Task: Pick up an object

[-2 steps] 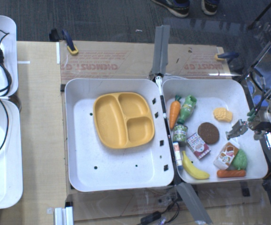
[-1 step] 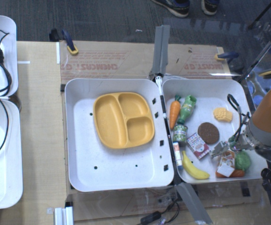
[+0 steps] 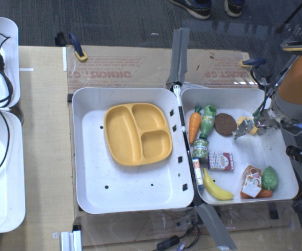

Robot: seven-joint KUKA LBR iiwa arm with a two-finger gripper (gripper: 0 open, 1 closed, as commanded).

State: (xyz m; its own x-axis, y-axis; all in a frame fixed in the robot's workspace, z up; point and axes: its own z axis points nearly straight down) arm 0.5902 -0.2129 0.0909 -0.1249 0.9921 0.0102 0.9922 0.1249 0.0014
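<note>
Along the right edge of the right bin the grey arm with its orange band reaches in, and its gripper hangs low over the bin's far half, fingers pointing toward the left. A small yellow piece sits right at the fingertips; it seems to lie between them, though the view is too coarse to tell whether the fingers are closed on it or merely beside it, so their state cannot be told.

Just left of the gripper lies a round brown disc (perhaps a toy cookie or patty), flat on the bin floor. Near the bin's far left corner an orange carrot and a green bottle lie side by side, touching or nearly so. Below them, against the left wall, stands a small green-labelled can, and beside it toward the middle lies a little red and white box. A banana curves along the near left corner. At the near right corner a red and white packet rests against a green vegetable.

The left bin holds a yellow divided plate, set toward its far side, with three compartments. Both bins rest on a wooden worktop.
</note>
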